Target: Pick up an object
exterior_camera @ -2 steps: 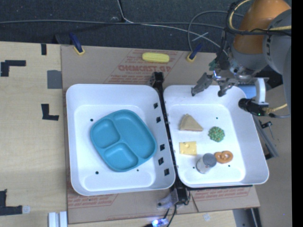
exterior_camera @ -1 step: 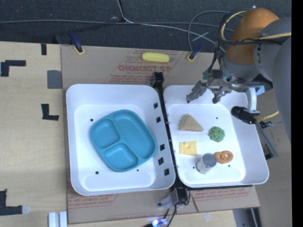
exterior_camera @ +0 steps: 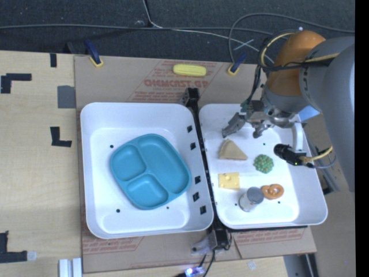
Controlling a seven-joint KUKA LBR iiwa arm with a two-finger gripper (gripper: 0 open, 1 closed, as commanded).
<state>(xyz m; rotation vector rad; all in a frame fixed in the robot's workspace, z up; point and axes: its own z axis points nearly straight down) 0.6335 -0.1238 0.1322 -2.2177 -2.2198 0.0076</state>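
Hovering over the right bin (exterior_camera: pixel 307 212) near its far edge, the gripper (exterior_camera: pixel 247 127) is spreading its fingers wide, holding nothing. A tan wedge (exterior_camera: pixel 232 150) is lying just below it; descending off-centre risks nudging it toward the yellow block (exterior_camera: pixel 229 180). Both bins are sitting on cardboard (exterior_camera: pixel 130 79); the left bin (exterior_camera: pixel 95 154) is carrying a blue tray (exterior_camera: pixel 150 170).
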